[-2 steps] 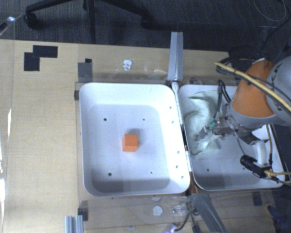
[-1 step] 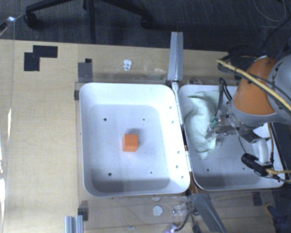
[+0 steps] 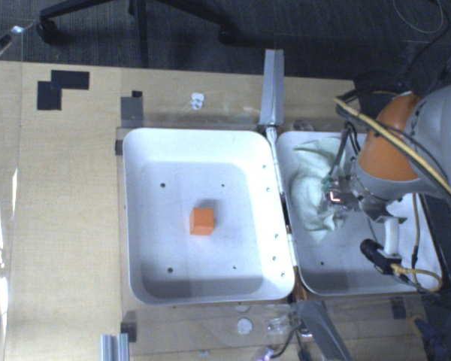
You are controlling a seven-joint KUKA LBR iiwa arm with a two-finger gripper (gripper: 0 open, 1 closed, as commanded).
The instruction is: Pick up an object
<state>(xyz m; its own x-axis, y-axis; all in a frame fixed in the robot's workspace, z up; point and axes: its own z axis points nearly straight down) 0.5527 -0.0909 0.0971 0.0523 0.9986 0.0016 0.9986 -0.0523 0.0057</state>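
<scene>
Over the right bin [image 3: 316, 280] the gripper [image 3: 335, 198] hovers beside a white cloth [image 3: 310, 190], its state unclear, while the orange cube [image 3: 202, 220] lies well left.

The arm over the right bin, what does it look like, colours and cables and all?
The arm is pale grey with a rounded orange band above the wrist. Yellowish and black cables loop along it, and a black hose with a yellow cable hangs below. The tool is small, dark metal, with a tiny reddish light.
</scene>
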